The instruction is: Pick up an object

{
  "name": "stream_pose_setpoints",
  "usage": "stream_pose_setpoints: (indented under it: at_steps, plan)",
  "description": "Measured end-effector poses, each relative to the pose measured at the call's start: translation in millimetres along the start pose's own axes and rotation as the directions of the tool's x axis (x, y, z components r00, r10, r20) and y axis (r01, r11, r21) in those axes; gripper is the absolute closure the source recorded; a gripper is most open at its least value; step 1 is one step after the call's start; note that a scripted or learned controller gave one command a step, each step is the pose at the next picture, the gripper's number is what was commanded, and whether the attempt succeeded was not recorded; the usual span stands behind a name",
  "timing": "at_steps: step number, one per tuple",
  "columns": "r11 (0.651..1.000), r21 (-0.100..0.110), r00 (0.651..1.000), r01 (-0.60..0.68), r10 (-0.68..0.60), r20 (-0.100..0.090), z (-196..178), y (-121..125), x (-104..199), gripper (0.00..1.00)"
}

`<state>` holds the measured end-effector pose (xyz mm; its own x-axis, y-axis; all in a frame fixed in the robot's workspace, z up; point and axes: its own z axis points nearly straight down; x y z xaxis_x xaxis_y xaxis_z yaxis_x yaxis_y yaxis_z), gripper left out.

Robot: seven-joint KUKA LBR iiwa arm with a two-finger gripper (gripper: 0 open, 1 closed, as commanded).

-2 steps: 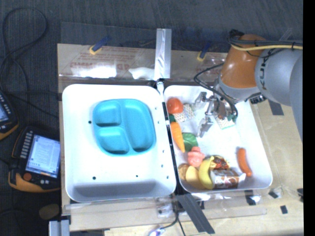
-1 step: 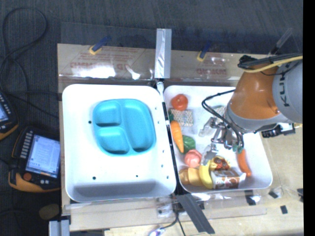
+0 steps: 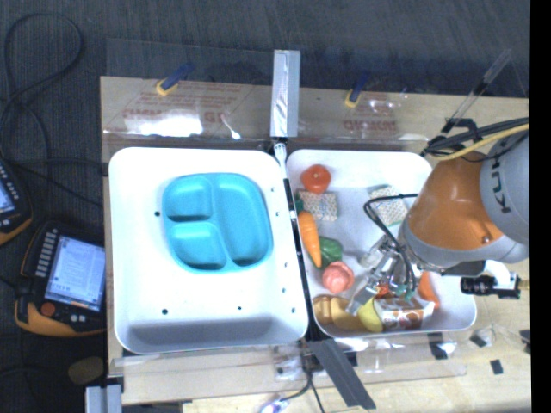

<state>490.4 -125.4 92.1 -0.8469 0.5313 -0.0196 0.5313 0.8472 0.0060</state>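
right now the arm (image 3: 465, 213) reaches over the right bin (image 3: 362, 163), and its gripper (image 3: 368, 289) hangs low in the near part of that bin, down among a pile of toy food. taking the gripper as the landmark: a pink round fruit (image 3: 337, 275) sits just beside it toward the divider between the bins, a yellow piece (image 3: 370, 317) lies right under its tip, a brown bread-like piece (image 3: 331, 310) lies beside that toward the divider, and a small can with a printed label (image 3: 405, 317) lies just on its other side, against the near wall. farther off toward the back of the bin are a carrot (image 3: 308, 239) with a green piece (image 3: 330, 249) next to it, a speckled square (image 3: 317, 205), and a red tomato (image 3: 316, 177). the left bin (image 3: 129, 256) holds a blue divided tray (image 3: 215, 220), well apart from the gripper. i cannot tell how the tool is set, because the wrist and a tangle of cable hide its tip, and nothing shows plainly caught in it. so, by my judgement, the approach into the pile looks done, but the pick itself is not confirmed: a firm grasp on one of the near pieces and the lift clear of the bin are left.
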Motion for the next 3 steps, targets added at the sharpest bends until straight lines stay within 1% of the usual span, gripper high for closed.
stream_pose_setpoints:
  at_steps: [1,2,3]
  plan:
    - [0.993,0.005,0.993,0.12,-0.12,-0.019,-63.6,-19.7,-6.6,0.0]
    - [0.997,0.005,0.997,-0.079,0.079,-0.011,2.0,20.9,17.7,0.0]
    - [0.997,0.003,0.997,-0.078,0.078,-0.005,-8.2,22.4,15.8,1.0]
